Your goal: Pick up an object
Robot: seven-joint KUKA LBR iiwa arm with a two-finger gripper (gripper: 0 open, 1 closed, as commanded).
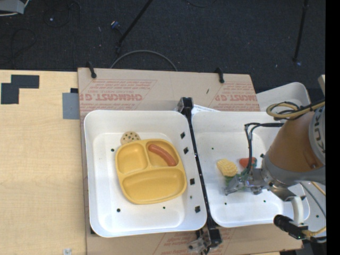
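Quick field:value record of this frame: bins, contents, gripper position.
left bin: yellow divided tray, sausage in its upper right compartment, cookie at the tray's upper left edge
right bin: corn piece, small red item beside it
gripper: low in the right bin, just below the corn piece
arm: enters from the right
held object: none visible

One fixed camera looks down at a slant on my bench [42, 158] and both white bins [101, 195]; I reach in from its right
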